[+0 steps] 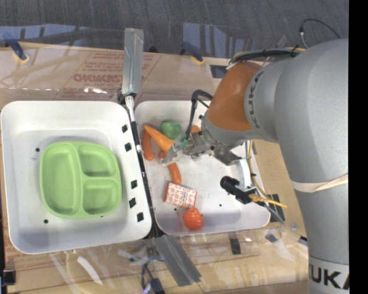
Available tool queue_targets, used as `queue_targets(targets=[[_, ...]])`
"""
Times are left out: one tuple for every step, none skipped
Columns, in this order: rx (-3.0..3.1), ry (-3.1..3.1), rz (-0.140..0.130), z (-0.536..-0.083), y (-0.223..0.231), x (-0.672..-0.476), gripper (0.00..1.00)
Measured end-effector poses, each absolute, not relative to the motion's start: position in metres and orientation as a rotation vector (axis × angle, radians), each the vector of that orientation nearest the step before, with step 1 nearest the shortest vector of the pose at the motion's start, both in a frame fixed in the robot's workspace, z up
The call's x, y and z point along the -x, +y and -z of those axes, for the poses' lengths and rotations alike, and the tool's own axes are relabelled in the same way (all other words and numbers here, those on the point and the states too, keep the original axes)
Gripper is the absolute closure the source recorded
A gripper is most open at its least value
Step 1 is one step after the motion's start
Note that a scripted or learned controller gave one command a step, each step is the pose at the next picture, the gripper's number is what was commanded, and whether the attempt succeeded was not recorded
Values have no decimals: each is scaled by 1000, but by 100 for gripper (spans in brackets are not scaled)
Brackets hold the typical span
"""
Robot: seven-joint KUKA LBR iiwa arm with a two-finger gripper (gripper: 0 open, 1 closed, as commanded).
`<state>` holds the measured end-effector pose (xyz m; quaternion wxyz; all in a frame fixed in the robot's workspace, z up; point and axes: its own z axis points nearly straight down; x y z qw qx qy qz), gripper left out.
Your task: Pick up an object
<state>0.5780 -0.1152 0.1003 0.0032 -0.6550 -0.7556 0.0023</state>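
The right bin (233, 216) holds several small things. An orange carrot (159, 137) lies at its upper left, with a reddish-orange piece (147, 146) beside it by the left wall. A green item (170, 128) sits just behind the carrot. Lower down lie a short orange piece (174, 173), a red-and-white patterned box (180, 195) and a red tomato-like item (193, 218). My gripper (175, 152) hangs low in this bin, right at the carrot's near end and just above the short orange piece. I see nothing clearly held in it.
The left bin (18, 121) holds a light green divided plate (80, 177). A grey divider with black clips (137, 164) separates the two bins. My arm covers the right bin's upper right part.
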Motion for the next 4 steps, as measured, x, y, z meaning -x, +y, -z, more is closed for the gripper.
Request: queue_targets(targets=[[2050, -2374, -7, -111, -116, -579, 100], [1985, -2437, -1, -179, -168, -546, 100], [2103, -2332, -3, -212, -124, -584, 100], [2059, -2370, -1, -233, -51, -616, 100]])
